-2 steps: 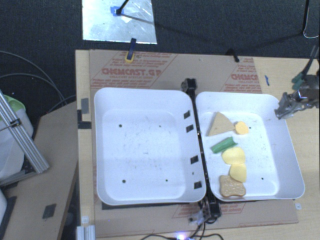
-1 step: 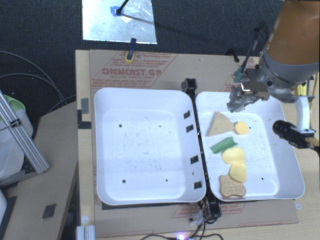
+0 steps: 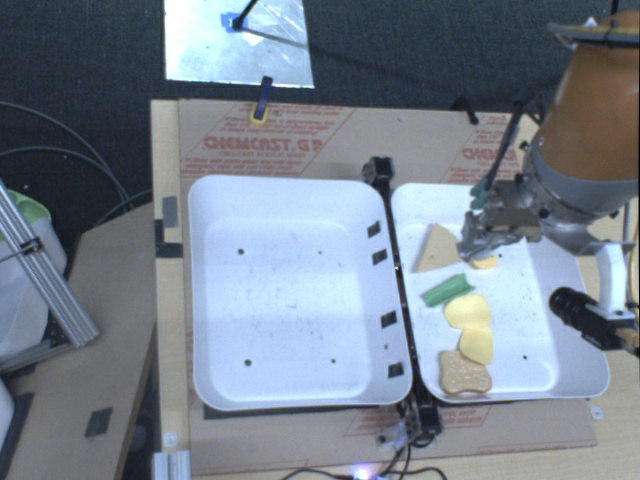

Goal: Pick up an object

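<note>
The camera view looks down at a slant on the bench (image 3: pixel 300 133), whose top is a brown board printed with red lettering. 2 shallow white bins sit side by side on it, joined along a dark seam with small black clips.

The left bin (image 3: pixel 290 293) shows only a speckled white floor with a few small dark dots.

The right bin (image 3: pixel 560 363) holds a cluster of toy food pieces in its left half. A pale tan wedge (image 3: pixel 436 247) lies nearest the seam at the top of the cluster. Below it a green strip (image 3: pixel 446 289) lies tilted, and just under that are 2 yellow rounded pieces (image 3: pixel 470 326), touching each other. At the bottom of the cluster a tan toast-shaped piece (image 3: pixel 465 374) rests near the bin's front rim. A small yellow piece (image 3: pixel 485 262) peeks out just beside the wedge, directly under the end effector.

The arm (image 3: pixel 595 118) reaches in from the right, its wide orange band above a grey wrist. The end effector (image 3: pixel 478 240) hangs low over the right bin, just right of the wedge and above the small yellow piece. Its fingers are too dark and blurred to read, so I cannot tell how far apart they stand or whether anything sits between them.

Beyond the bench, a shiny metal sheet (image 3: pixel 238 28) lies on dark carpet.
</note>
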`<state>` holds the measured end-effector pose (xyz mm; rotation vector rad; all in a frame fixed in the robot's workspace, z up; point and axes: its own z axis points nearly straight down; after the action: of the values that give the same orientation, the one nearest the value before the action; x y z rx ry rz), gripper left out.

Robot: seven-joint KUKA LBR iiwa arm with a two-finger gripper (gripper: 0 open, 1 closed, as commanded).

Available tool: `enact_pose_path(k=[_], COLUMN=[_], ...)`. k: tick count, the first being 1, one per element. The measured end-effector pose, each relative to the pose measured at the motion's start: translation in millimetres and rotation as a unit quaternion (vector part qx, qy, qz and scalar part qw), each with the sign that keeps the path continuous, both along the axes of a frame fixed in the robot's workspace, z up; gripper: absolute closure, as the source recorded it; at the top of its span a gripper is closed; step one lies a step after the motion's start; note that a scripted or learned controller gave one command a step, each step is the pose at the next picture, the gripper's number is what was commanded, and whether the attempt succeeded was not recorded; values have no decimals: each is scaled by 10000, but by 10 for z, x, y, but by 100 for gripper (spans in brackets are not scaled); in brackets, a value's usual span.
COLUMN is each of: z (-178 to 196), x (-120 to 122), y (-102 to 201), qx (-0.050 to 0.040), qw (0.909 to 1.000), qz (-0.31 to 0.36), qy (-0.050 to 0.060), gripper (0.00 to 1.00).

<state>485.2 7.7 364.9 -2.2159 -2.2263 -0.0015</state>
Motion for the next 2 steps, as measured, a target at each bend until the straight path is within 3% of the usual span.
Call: enact_pose_path(k=[1, 2], z=[57, 722], x=[16, 19], y=[611, 107], qx=[4, -6], qw=[10000, 10000], qz=[22, -31], qy=[-13, -39], gripper=[100, 100])
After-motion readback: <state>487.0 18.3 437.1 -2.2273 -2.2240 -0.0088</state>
